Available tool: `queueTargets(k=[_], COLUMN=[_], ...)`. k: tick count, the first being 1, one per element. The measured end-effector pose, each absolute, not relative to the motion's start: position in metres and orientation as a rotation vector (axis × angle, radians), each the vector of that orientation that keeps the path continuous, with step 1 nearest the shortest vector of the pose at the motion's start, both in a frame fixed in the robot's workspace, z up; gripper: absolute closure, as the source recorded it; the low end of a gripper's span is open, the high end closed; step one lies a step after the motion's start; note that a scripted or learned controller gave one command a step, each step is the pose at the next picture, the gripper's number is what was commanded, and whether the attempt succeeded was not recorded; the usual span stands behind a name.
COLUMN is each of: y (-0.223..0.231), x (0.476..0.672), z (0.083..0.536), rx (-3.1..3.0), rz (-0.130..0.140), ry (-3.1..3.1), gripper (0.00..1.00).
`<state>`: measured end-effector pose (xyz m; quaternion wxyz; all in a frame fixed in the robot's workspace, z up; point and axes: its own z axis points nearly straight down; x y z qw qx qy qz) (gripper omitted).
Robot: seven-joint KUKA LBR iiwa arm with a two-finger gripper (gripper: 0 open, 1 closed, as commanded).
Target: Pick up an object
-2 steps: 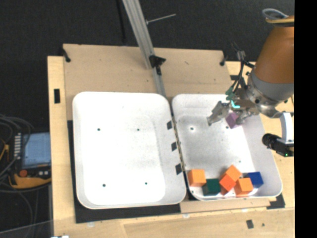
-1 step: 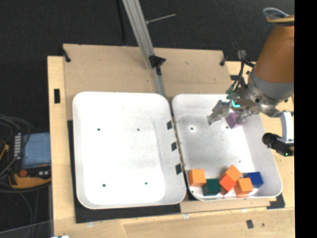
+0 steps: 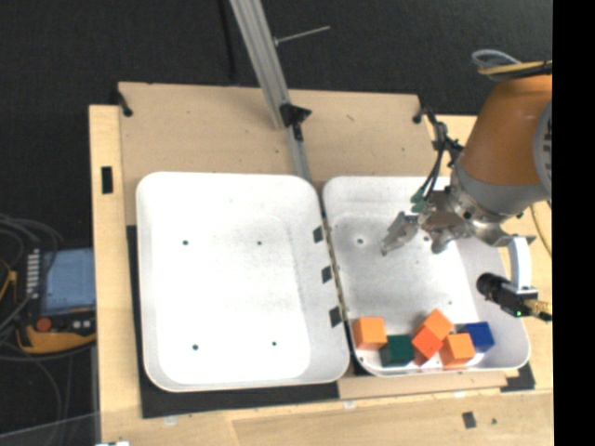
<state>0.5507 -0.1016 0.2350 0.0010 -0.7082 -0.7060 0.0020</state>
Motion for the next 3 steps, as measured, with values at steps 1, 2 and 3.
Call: queueTargets(k=[1,2,3], y=[-0.102,-0.103,-0.103], x=[0.546,0.546,0.549], z=[0.172,0.109,0.123], rx=[-2.223,-2.222,-2.238], rz=[0.008,0.008,-0.007], ry=[-2.216,-2.215,-2.209], gripper=[0.0,0.0,1.0])
